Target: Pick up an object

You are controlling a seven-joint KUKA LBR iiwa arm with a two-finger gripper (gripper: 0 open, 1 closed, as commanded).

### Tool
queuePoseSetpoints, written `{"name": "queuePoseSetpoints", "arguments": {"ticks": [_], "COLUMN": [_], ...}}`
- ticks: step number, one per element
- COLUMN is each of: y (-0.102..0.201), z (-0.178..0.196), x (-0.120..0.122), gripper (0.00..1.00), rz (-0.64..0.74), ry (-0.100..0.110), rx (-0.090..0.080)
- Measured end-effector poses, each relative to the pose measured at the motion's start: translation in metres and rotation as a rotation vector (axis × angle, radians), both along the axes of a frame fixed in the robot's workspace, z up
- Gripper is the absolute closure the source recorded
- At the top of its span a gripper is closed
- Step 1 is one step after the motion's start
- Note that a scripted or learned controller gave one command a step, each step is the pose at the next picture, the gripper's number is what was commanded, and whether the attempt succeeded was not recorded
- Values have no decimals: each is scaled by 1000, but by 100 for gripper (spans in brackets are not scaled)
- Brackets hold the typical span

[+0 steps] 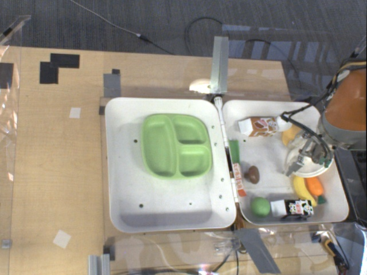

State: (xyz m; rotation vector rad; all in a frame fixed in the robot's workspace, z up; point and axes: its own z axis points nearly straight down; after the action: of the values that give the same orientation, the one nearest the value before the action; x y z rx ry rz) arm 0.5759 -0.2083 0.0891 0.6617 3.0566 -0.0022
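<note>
The wooden surface (57,171) lies bare on the left, apart from a few black and pale tape marks. Next comes the left bin (123,211), holding a green divided tray (175,145). The right bin (246,211) holds the things to choose from: a small carton (262,126) at the top, a brown lump (252,174), a green ball (260,206), a black-and-white box (298,208), a banana (302,189) and a carrot (315,187). The pincer (304,156) hangs low over the bin's right side, just above the banana, its prongs seemingly spread with nothing between them, though the view is blurred there. The step in hand looks like the approach. Next it needs to settle over one item and squeeze. Dark carpet and a cable lie beyond.
</note>
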Motion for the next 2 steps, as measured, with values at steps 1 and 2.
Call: {"name": "queuePoseSetpoints", "arguments": {"ticks": [1, 2], "y": [36, 116], "z": [0, 2], "x": [58, 66], "gripper": [0, 0], "rz": [-104, 12], "ry": [65, -3], "rx": [4, -3]}}
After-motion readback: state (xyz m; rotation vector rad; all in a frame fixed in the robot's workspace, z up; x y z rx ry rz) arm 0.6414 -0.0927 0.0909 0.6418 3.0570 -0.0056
